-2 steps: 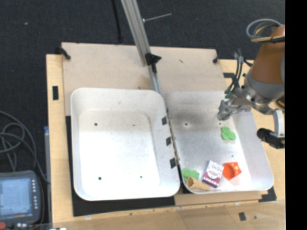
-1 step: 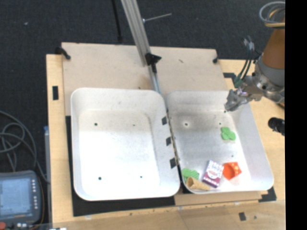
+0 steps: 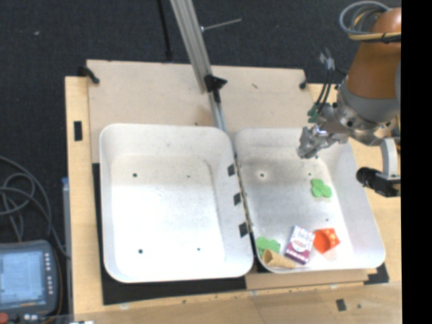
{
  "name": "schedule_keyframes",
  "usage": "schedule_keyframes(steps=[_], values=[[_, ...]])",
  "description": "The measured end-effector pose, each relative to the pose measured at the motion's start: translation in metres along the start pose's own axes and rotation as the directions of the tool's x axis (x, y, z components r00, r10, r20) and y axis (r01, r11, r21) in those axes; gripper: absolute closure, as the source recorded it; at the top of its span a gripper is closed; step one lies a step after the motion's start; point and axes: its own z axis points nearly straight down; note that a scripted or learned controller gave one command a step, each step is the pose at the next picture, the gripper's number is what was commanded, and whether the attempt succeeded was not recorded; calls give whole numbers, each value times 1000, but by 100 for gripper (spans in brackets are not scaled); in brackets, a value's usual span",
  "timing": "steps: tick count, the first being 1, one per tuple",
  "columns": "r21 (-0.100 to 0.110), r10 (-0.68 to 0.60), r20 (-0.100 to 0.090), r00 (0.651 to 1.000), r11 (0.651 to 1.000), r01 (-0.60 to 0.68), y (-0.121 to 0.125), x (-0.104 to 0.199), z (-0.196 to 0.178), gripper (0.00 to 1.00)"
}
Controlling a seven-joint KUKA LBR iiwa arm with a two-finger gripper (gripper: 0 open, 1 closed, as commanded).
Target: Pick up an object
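My gripper (image 3: 308, 147) hangs over the far part of the right bin (image 3: 283, 140), above bare floor, and nothing shows between its fingers. A small green object (image 3: 321, 189) lies below it, toward the bin's right side. At the bin's near edge sit an orange-red block (image 3: 326, 239), a purple and white carton (image 3: 300, 244), a tan cone-like piece (image 3: 276, 257) and another green object (image 3: 267, 244). The gripper is well apart from all of them.
The left bin (image 3: 169, 201) stands beside the right one, with a shared rim between them. A slanted aluminium pole (image 3: 192, 39) rises from the back of the bench. A black part on a bracket sticks out at the right.
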Motion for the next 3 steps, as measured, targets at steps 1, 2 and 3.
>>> schedule_keyframes(steps=[1,2,3], values=[[2,0,0,1000,1000,0,-6,46,-3,100],[4,-1,-2,1000,1000,1,-12,102,-6,100],[3,0,1,1000,1000,0,-16,149,14,100]])
